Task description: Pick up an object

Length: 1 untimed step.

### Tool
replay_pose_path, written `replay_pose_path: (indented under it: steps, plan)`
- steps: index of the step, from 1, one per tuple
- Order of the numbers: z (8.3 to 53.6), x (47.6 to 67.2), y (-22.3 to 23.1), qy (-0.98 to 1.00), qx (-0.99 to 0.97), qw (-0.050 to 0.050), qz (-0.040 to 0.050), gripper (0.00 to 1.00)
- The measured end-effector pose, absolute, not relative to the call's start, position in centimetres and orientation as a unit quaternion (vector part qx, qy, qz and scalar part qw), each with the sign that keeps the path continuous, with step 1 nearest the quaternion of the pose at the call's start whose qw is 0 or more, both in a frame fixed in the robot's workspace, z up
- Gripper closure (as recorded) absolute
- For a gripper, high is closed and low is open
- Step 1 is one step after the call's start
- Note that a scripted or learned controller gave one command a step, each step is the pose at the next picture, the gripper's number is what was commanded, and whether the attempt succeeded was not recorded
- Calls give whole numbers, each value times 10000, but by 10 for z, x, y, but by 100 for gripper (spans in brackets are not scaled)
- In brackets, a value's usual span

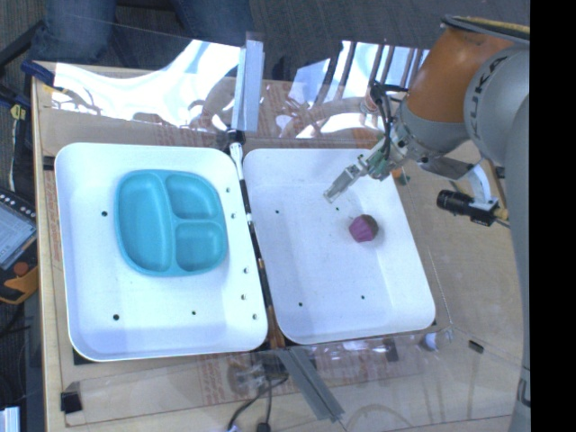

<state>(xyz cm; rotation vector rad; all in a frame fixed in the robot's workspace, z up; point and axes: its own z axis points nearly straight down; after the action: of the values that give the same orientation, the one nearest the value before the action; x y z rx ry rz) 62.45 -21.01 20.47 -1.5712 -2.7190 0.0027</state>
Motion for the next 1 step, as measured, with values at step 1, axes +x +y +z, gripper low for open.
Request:
replay_pose_path:
  steps: [1]
  plan:
    - [205, 624, -210, -8658, -5003, 6, 9, 0]
